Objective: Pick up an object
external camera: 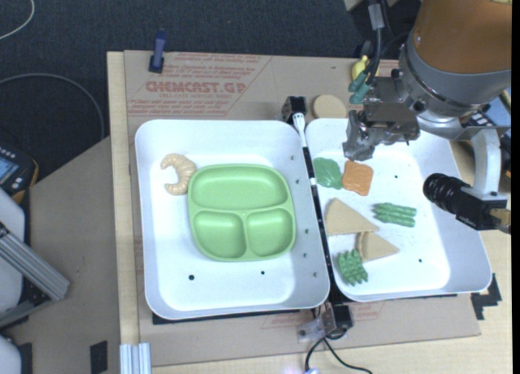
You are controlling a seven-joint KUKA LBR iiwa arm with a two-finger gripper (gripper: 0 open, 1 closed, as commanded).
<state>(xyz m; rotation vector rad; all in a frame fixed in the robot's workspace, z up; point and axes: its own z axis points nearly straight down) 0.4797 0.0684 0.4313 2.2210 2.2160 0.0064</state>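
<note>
My gripper (358,150) hangs over the right bin (455,271), its tips just above the orange square piece (357,178) and beside the green leaf-shaped piece (327,172). Nothing shows between its tips. Further down the right bin lie a tan wedge (348,218), a second tan wedge (378,246), a green bean bundle (395,214) and a small green ridged piece (352,267). The left bin (158,202) holds a green three-compartment plate (241,210) and a beige croissant (178,172) at the plate's upper left.
A black cylindrical fixture (455,197) juts over the right bin's right side. The black divider (307,169) runs between the bins. A round tan disc (329,106) lies on the cardboard behind the right bin. The arm's body covers the bin's far right corner.
</note>
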